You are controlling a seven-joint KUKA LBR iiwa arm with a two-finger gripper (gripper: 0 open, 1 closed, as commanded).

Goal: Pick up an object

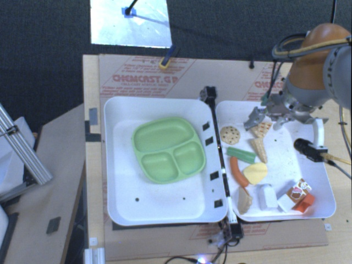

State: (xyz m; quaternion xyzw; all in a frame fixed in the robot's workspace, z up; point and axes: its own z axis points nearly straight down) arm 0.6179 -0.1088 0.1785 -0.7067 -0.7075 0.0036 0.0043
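A: Two white bins, left bin (118, 205) and right bin (325, 202). Landmark is the round speckled cookie (229, 134) in the right one.
B: Claw?
A: The gripper (257, 117) is up and right of the cookie, over a lattice cracker (264, 128) lying just right of the cookie. Open or closed: cannot tell. Contact with the cracker: cannot tell either.
B: What crowds it?
A: Plenty. A pale wedge (259, 149) is right and below the cookie, close under the cracker. A green stick (241, 154) is just below the cookie. An orange sausage (238, 172) is lower, touching a yellow lump (256, 173). Farther down are a beige piece (244, 201) and a grey-white block (268, 196). A small carton (300, 194) is well down-right.
B: Left of the cookie?
A: Black clips (209, 142) along the bin divide, then a green divided plate (169, 150) in the left bin.
B: Writing?
A: "CHEMCAST GP" in red on the brown sheet (146, 78), up-left of the cookie. The carton print is too small to read.
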